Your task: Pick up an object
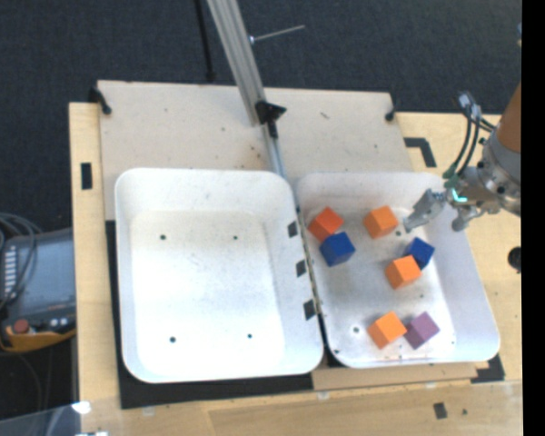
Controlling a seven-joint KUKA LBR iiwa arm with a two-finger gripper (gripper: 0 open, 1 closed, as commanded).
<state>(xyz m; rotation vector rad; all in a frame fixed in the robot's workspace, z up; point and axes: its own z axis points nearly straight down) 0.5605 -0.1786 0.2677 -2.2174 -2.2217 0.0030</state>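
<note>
Reaching in from the right edge of the frame, the grey arm is seen with its gripper (429,211) over the upper right part of the right bin (468,321). One finger is seen pointing down and to the left, its tip just beside the orange cube (381,222) near the top of the bin; whether the fingers are spread or pressed together cannot be told, and no cube is seen between them.

Seven cubes are found in the right bin. An orange-red cube (325,222) is placed at the upper left, and a blue cube (338,248) is touching it from below right. A smaller blue cube (421,252) is seen just below the gripper, with another orange cube (403,271) touching it at the lower left. Near the bottom of the bin a further orange cube (388,329) and a purple cube (422,329) are set side by side.

The left bin (127,243) is seen at the centre left of the frame. A metal rail (241,53) is seen running from the top of the frame down to the gap between the bins.
</note>
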